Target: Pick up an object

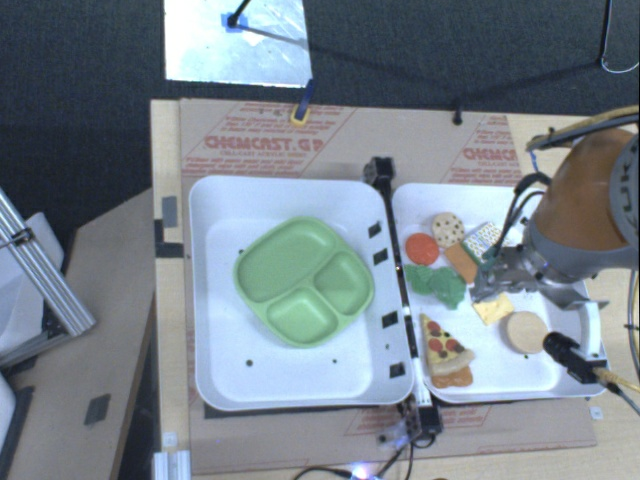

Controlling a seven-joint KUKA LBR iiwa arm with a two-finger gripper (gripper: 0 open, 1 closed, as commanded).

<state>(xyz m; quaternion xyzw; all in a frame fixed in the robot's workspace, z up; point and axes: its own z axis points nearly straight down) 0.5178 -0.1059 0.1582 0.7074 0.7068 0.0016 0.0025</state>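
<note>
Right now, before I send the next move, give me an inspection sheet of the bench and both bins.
Surface: brown cardboard sheet under two shallow white bins, left and right.
Job's things: right bin holds a toy pizza slice, green leafy toy, red round toy, spotted cookie, orange block, yellow cheese wedge and tan disc.
Clutter: green divided plate in the left bin.
Grippers: gripper low over the right bin beside the cheese wedge; grasp cannot be judged.
Cables: black cable along the arm.
Surroundings: dark carpet, silver foil sheet.
</note>
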